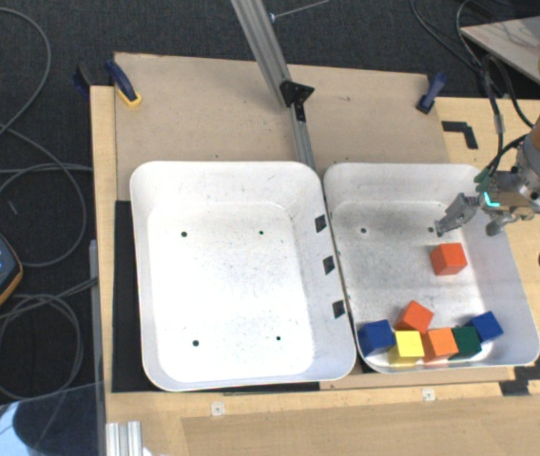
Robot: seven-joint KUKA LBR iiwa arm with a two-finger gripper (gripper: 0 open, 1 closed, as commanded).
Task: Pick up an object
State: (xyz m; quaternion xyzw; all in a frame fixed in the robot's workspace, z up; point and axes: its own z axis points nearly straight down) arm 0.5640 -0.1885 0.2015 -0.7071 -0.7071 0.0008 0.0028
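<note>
Because the gripper (470, 212) hangs with fingers apart above and beside the lone orange cube (450, 258) in the right bin (521, 304), a straight descent could miss it.

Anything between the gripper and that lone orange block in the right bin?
Nothing: in the camera view, bare bin floor separates the gripper from the orange block.

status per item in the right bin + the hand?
hand: above the right bin, nothing between its fingers
lone orange block: loose on the bin floor, apart from the rest
front pile: orange block on top, tilted; blue block, yellow block, second orange block, green block, second blue block packed along the front wall
</note>
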